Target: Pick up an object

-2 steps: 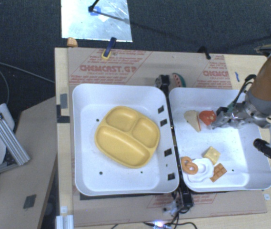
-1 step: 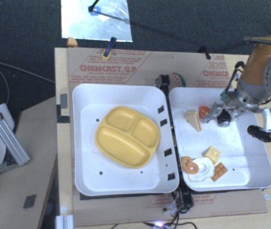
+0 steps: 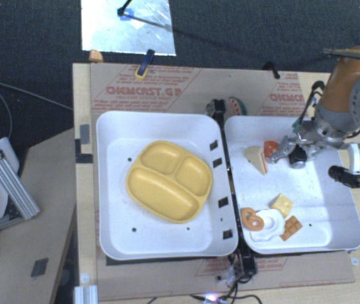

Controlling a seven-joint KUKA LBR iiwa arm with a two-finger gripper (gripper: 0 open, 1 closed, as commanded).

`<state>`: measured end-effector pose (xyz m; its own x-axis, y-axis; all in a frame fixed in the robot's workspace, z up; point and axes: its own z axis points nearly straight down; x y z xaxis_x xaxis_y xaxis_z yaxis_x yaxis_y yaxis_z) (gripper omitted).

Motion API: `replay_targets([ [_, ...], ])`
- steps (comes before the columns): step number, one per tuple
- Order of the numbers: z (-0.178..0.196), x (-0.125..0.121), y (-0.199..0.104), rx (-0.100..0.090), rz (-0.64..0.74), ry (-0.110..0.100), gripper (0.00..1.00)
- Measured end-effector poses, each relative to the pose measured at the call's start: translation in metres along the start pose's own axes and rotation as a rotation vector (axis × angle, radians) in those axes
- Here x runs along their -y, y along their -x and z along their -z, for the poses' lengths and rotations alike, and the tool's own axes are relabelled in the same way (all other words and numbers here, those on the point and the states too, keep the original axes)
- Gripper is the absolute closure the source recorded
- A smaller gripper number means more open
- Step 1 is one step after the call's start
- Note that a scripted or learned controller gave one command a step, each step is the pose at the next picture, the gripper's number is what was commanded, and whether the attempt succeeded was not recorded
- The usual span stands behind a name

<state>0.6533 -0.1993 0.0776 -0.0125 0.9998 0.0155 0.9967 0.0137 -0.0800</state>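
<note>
In the right bin (image 3: 338, 233), my gripper (image 3: 291, 152) is low over the back part, just right of a small red piece (image 3: 271, 148) and a cream wedge (image 3: 254, 159). The arm partly hides the gripper, and nothing can be seen held in it. Nearer the front lie a yellow block (image 3: 282, 204), a brown ring-shaped piece (image 3: 251, 218), a white fried-egg piece (image 3: 270, 221) and a brown cracker (image 3: 291, 228).
The left bin (image 3: 113, 233) holds a yellow divided tray (image 3: 169, 180). A black clip bar (image 3: 225, 170) joins the two bins. Cardboard (image 3: 167, 90) lies under the bins, and a black part of the arm (image 3: 347, 176) sticks out over the right bin's right side.
</note>
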Motion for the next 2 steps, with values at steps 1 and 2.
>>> replay_targets([
  [1, -0.0002, -0.0004, 0.0019, -0.004, 0.0, -0.001, 0.0],
  [2, -0.0003, -0.0006, 0.0057, -0.007, 0.002, -0.002, 0.0],
])
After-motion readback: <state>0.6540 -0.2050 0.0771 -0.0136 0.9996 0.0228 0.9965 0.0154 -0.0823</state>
